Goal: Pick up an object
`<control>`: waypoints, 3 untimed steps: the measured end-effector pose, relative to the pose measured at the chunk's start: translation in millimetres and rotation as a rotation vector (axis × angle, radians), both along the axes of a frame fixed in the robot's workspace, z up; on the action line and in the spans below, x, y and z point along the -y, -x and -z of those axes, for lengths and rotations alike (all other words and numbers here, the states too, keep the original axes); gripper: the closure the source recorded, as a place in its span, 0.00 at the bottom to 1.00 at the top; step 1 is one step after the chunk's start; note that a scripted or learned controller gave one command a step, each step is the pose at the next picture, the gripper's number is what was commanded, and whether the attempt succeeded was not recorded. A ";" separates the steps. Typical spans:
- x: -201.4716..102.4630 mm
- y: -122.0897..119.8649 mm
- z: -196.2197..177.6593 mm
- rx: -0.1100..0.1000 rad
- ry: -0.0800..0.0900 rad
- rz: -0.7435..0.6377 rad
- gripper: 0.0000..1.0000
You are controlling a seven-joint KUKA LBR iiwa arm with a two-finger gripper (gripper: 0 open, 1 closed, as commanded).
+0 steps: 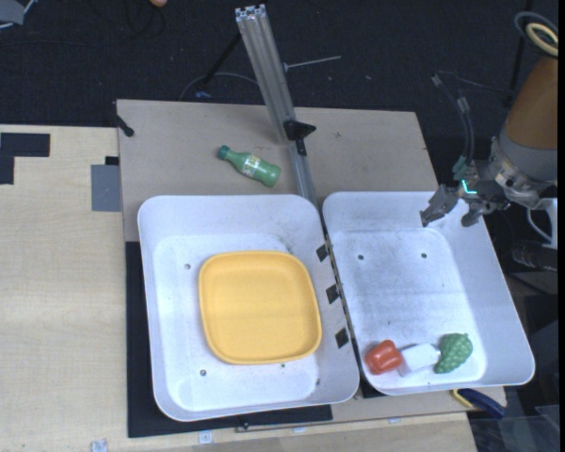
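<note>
My gripper [451, 211] hangs over the far right edge of the right bin [414, 262], its two dark fingers spread apart with nothing between them. A red pepper-like toy [383, 356], a small white block [419, 358] and a green bunch of grapes [454, 351] lie together at the near edge of the right bin, well away from the gripper. A yellow square plate [260, 305] lies in the left bin [169, 252].
A green bottle [250, 165] lies on the bench behind the left bin. A slanted metal rail [273, 69] rises from the bench behind the gap between the bins. Black clips [330, 292] join the two bins.
</note>
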State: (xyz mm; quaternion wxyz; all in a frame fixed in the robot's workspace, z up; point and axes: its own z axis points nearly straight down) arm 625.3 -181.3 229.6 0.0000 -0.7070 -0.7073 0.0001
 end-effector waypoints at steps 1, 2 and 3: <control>0.0 0.0 0.0 0.000 0.000 0.000 0.00; -6.0 -6.4 48.1 -0.004 -0.001 -0.001 0.00; -15.0 -9.4 102.1 -0.004 -0.001 0.001 0.00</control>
